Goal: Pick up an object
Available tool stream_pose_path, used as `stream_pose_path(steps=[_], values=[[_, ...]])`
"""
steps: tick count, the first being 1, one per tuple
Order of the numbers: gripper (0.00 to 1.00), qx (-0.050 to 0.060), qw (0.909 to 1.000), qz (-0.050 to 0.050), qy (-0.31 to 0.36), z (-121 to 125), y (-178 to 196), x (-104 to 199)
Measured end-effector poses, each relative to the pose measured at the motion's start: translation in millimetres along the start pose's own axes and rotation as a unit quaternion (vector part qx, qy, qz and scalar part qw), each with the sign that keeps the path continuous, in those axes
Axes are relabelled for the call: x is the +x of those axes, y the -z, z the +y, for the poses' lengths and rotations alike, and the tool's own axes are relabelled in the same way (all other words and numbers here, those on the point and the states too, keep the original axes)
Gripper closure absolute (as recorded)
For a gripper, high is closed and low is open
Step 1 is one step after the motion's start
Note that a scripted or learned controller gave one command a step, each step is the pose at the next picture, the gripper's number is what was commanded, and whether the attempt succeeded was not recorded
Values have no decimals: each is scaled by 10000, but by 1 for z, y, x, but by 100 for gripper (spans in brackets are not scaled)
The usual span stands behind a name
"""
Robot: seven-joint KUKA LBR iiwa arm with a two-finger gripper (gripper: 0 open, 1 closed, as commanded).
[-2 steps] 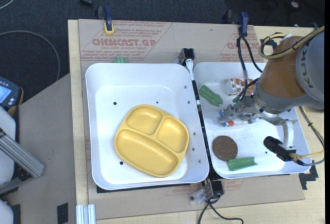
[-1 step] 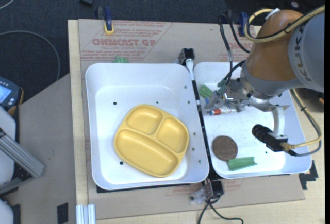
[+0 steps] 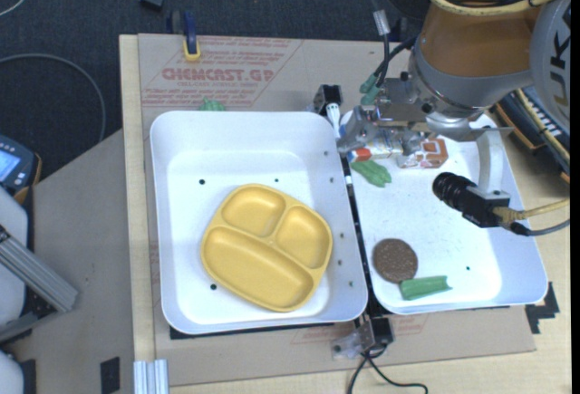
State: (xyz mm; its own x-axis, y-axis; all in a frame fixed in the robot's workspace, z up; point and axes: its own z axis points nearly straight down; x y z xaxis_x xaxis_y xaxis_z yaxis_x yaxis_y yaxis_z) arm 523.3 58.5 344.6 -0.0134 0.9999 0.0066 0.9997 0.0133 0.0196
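The hand [image 3: 388,131] hangs low at the right bin's [image 3: 517,279] far-left corner; I cannot tell its state. A small green piece [image 3: 372,172] lies just beneath it toward the near edge, its long axis slanting across the bin.

Bright, even overhead light; soft shadows, slightly grainy.

A divided tray [image 3: 268,245] is lying in the left bin [image 3: 172,202]. In the right bin [image 3: 517,270], a round disc [image 3: 395,259] is sitting near the front with a stick-shaped piece [image 3: 424,287] just right of and nearer than it. A leaf-shaped piece [image 3: 372,171] is lying farther back, by the left wall.
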Motion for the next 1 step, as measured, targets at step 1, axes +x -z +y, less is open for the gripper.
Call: stream_pose_path(steps=[1], values=[[100,72,10000,-29,-59,-45,36,-11]])
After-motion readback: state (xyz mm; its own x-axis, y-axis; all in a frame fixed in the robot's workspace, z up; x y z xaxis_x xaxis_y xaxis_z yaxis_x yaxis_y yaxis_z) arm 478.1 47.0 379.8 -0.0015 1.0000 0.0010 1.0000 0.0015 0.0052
